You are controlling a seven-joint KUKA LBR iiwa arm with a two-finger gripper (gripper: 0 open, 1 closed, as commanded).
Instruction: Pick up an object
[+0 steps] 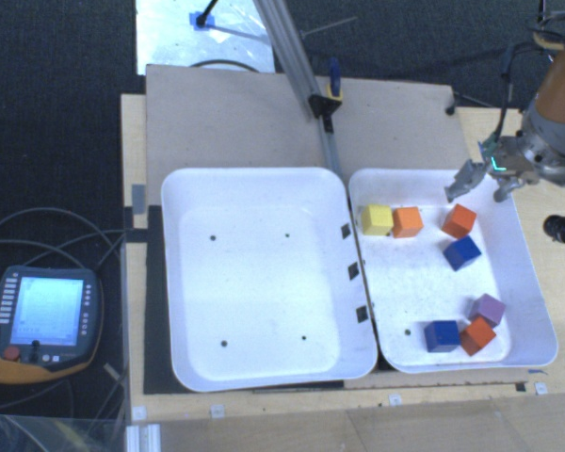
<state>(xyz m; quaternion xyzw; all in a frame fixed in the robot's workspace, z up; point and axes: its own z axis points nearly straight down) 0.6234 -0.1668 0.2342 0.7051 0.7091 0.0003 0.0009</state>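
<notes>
Hanging over the top right corner of the right bin [523, 252], the claw [483, 185] was open, with its two fingers spread apart and nothing between them. It was up above the blocks and not touching any of them. The nearest block was an orange-red block [459, 220] just below the claw, with a blue block [461, 252] right next to it. By the bin's left wall sat a yellow block [377, 219] touching an orange block [408, 221]. Down in the bottom right corner were three more blocks close together: a purple block [488, 308], another orange-red one [477, 335] and a second blue one [442, 335]. The left bin [184, 281] sat beside it on the table [264, 92]. A handheld screen [40, 323] lay far off to the left.
</notes>
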